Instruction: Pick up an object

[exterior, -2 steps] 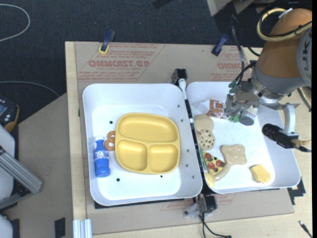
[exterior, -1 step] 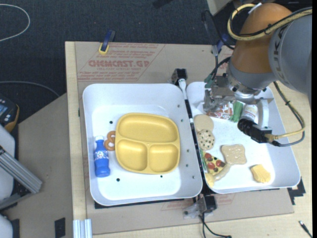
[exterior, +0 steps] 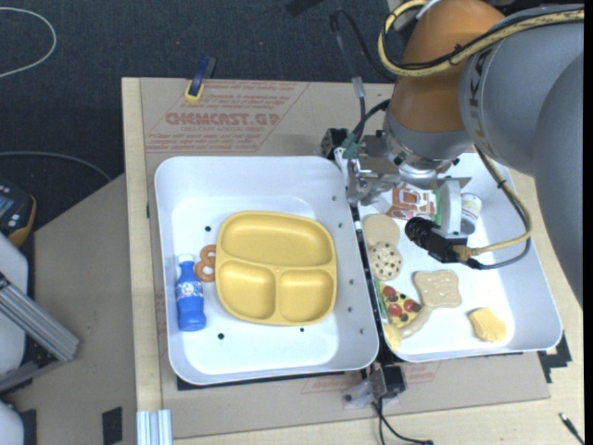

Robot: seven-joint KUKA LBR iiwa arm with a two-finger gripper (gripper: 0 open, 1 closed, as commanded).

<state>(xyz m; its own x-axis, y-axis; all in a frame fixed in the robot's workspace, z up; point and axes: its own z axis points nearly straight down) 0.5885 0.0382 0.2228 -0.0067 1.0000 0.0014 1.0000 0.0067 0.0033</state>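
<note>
The grey arm with its orange band reaches over the back of the right bin (exterior: 533, 290). Its gripper (exterior: 397, 189) hangs low over the bin's back left corner, just above a red-and-white packet (exterior: 409, 199). A beige oval piece (exterior: 379, 227) and a chocolate-chip cookie (exterior: 385, 261) lie just in front of the gripper. Further forward are a toast slice (exterior: 437, 288), a pizza slice (exterior: 402, 308) and a yellow chunk (exterior: 488, 324). A green-and-white can (exterior: 460, 210) lies to the gripper's right.
The left bin (exterior: 176, 179) holds a yellow divided plate (exterior: 274, 267), a blue bottle (exterior: 190, 294) and a small pretzel (exterior: 207, 261). A black cable with a yellow lead (exterior: 482, 249) trails across the right bin. A blue-and-yellow clip (exterior: 198, 79) lies on the cardboard behind the bins.
</note>
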